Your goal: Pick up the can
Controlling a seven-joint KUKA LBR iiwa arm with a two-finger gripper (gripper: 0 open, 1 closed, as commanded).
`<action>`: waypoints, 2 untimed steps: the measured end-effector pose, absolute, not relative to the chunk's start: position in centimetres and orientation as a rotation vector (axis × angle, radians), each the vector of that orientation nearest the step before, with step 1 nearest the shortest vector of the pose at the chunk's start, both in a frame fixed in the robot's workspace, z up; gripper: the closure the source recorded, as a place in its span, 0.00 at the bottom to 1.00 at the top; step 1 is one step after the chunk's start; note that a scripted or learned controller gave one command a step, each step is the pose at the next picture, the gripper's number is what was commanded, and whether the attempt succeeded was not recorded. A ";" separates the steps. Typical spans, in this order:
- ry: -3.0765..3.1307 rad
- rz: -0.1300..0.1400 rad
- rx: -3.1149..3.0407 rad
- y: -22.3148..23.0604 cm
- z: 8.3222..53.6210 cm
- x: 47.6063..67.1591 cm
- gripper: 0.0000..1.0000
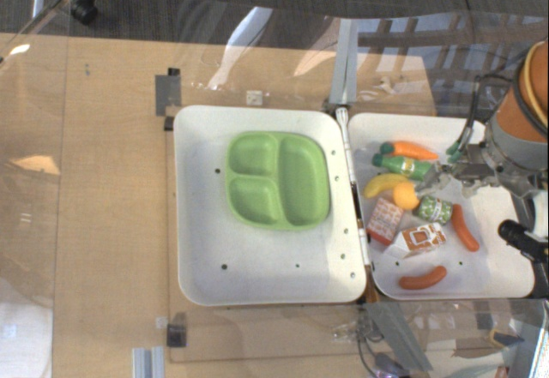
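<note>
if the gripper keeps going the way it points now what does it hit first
Probably the can: the gripper reaches in from the right, angled down-left, and the can lies just below its tip. Depth is unclear, so the lemon beside it could come first.

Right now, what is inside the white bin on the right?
Toy food lies in the right bin: a carrot, green bottle, banana, lemon, can, two small boxes and two sausages. The gripper hangs over the bin's far side, covering whatever lies under it.

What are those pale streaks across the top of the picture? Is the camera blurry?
Camera view: the streaks are glare, apparently off a clear sheet over the bench; the plate is sharp and softly lit; the can is small and slightly soft.
</note>
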State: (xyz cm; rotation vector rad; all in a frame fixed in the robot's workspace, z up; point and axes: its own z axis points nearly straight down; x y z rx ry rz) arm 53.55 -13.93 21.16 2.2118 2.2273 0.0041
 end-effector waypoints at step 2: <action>2.020 0.006 2.397 -20.5 19.9 58.8 0.00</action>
